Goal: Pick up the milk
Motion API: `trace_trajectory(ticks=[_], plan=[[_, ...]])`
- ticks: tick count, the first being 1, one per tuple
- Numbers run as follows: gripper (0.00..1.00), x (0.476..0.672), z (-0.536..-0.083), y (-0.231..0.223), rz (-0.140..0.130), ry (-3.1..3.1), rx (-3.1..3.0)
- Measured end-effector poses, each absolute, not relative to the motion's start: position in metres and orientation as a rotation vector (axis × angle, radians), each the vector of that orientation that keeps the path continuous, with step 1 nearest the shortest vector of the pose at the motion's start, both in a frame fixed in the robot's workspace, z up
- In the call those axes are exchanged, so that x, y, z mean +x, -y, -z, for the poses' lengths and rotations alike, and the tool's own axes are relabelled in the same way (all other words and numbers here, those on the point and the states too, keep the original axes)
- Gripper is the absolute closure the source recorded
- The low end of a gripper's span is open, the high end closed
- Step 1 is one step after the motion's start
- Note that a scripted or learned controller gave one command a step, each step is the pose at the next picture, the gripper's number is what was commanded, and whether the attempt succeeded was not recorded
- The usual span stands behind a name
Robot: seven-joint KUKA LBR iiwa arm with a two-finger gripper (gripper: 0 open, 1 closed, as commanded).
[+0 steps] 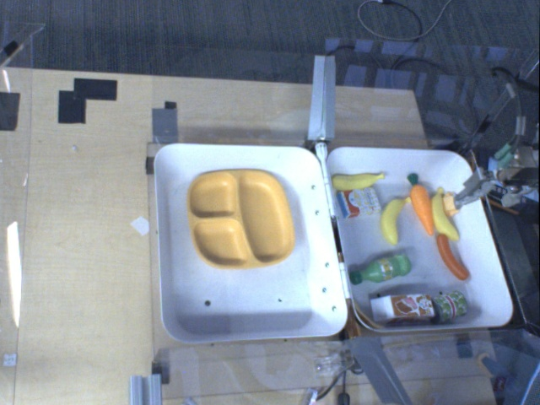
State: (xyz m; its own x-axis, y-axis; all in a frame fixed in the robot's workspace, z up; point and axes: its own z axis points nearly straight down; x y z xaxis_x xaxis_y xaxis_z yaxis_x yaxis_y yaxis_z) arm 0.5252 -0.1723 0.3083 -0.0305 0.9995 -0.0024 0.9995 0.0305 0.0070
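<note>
- The small white milk carton with a red and blue label (360,201) lies in the right white bin (498,298), at its upper left, close to the wall that this bin shares with the left white bin (173,294).
- The two-finger gripper (467,193) is at the right bin's upper right edge, just beside a yellow banana (445,215) — well apart from the carton. If the pincer is spread or pressed together, I cannot tell; it is too small and blurred.
- To do the step well, I think the arm must cross the bin to the left and come down straight over the carton. A thin yellow banana (359,180) lies just above the carton and a curved one (391,220) just to its right, so there is little room.
- Count: three bananas, one orange carrot (422,208), one orange-red sausage-like piece (453,257), one green bottle (381,268), one dark bottle with a brown label (419,307), one milk carton.
- In the left bin — one yellow plate with three compartments (242,218).
</note>
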Motion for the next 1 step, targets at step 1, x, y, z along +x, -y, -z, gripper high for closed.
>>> trace_trajectory(ticks=[1], plan=[[0.00, 0.5303, -0.2140, 0.1102, -0.004, -2.145, 2.291]])
